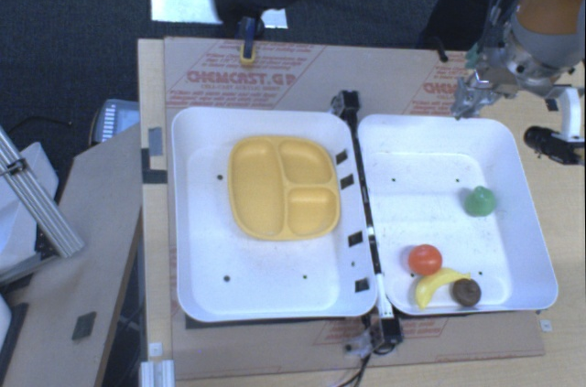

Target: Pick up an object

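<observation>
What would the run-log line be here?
gripper: above right bin's far rim | holding: nothing seen | tomato, banana, green ball: in bin

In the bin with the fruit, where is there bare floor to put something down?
The right bin is bare across its far and left parts, from the far wall to the green ball. The near right corner is crowded: tomato, banana and brown ball sit close together.

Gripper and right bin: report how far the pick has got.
Done: nothing lifted. The green ball, tomato, banana and brown object all lie in the right bin. In hand: the gripper hovers at the bin's far rim. Left: descend, grasp, lift.
</observation>
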`<action>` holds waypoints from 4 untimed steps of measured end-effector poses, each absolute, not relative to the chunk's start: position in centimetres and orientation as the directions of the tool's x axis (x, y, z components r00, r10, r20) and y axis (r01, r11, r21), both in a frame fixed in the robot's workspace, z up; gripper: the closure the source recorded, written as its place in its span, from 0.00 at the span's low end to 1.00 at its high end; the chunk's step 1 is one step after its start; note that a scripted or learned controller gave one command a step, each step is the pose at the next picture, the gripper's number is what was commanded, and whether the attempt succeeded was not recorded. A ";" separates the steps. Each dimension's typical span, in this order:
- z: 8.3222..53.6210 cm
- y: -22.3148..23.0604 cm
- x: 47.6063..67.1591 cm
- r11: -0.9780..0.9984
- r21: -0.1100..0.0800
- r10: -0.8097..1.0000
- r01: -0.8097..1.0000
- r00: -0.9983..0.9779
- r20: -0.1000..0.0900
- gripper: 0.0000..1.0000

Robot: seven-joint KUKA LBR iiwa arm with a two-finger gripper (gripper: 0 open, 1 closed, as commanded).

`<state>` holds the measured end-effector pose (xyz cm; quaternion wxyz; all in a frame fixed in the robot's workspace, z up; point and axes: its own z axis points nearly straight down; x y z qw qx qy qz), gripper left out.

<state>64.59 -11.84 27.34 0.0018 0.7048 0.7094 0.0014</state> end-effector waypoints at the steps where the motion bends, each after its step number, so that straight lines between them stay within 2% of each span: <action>1: 25.5 -7.0 64.6 0.008 0.002 1.000 1.000 -0.008 0.000 1.00; 4: 25.0 10.0 63.6 0.009 0.002 1.000 1.000 -0.009 0.001 1.00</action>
